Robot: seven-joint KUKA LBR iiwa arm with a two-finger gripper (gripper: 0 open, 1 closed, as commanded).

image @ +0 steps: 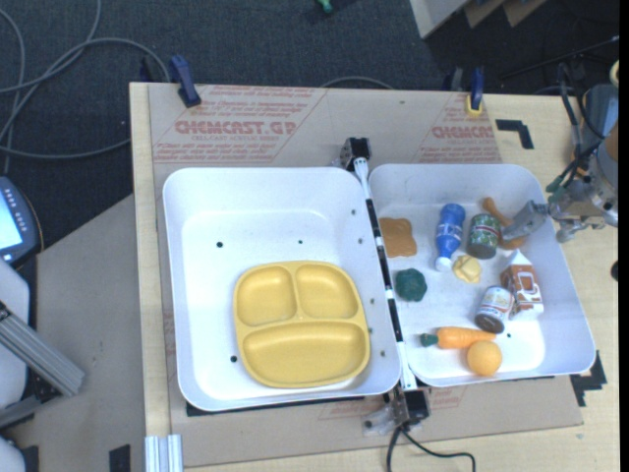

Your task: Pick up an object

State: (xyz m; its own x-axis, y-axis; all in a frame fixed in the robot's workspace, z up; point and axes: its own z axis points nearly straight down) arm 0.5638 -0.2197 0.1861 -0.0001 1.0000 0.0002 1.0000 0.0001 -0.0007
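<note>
The right bin [560, 362] holds several small items. A tan toast slice [397, 236] lies at its left, with a blue bottle [449, 232] and a green can [483, 235] beside it. Further forward are a yellow lump [468, 268], a dark green ball [410, 284], a silver can [492, 309], a brown-and-white carton [524, 289], a carrot [462, 338] and an orange [484, 359]. My gripper [528, 218] hangs at the bin's right rim, just right of the green can and above a brown piece [492, 209]. Nothing shows in its grasp.
The left bin [197, 224] carries a yellow divided plate [300, 324]. A black clip [356, 150] joins the two bins at the back. Blue clamps [184, 79] hold the cardboard base. The arm [595, 180] comes in from the right edge.
</note>
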